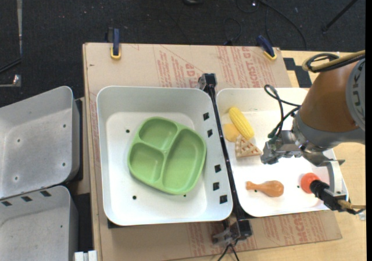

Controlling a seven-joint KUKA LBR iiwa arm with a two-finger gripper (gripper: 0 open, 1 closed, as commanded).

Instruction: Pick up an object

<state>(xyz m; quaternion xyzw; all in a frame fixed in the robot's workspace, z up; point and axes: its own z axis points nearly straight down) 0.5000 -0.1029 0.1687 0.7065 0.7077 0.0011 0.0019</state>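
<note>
The right bin (273, 210) holds a yellow corn cob (240, 122) at its upper left, with a pale yellow piece (231, 132) beside it. Just below them lies a tan waffle-like wedge (247, 149). A brown chicken drumstick (266, 188) lies near the front wall, and a red-orange piece (308, 182) sits at the front right. My gripper (273, 153) hangs over the middle of this bin, just right of the wedge and above the drumstick. Nothing shows in its grasp.
The left bin (110, 138) carries a green divided plate (167, 154). A black divider with clips (218, 143) runs between the bins. The arm's orange band (331, 100) and cables cover the right bin's far right side. Grey trays (35, 138) lie off the bench at left.
</note>
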